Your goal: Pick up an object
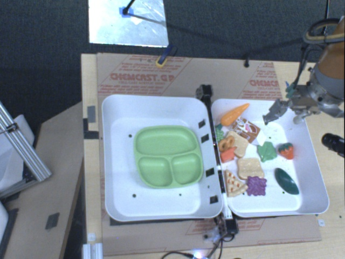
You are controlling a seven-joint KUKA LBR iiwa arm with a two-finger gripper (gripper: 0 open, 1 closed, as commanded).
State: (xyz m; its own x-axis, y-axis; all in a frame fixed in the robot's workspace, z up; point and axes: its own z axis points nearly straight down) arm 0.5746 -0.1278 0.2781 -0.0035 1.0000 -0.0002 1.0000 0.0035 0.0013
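A pale wooden bench [64,144] covered with printed brown cardboard [145,74] carries two shallow white plastic bins side by side. The left bin [116,117] holds a light green three-compartment plate [168,156] at its centre. The right bin [310,161] holds toy food: an orange carrot [235,114] at about eleven o'clock, a green leafy piece [266,151] near the middle, a red-orange tomato-like piece [287,150] just beside it at three o'clock, a tan slice of bread [250,168] below centre, a purple cluster of grapes [256,185] at six o'clock, and a dark green oval piece [286,181] at about five o'clock. The grey arm's two-finger gripper [277,111] hovers over the right bin's one o'clock corner, well apart from the carrot. Its fingers appear slightly spread with nothing between them, though the view is blurred there.
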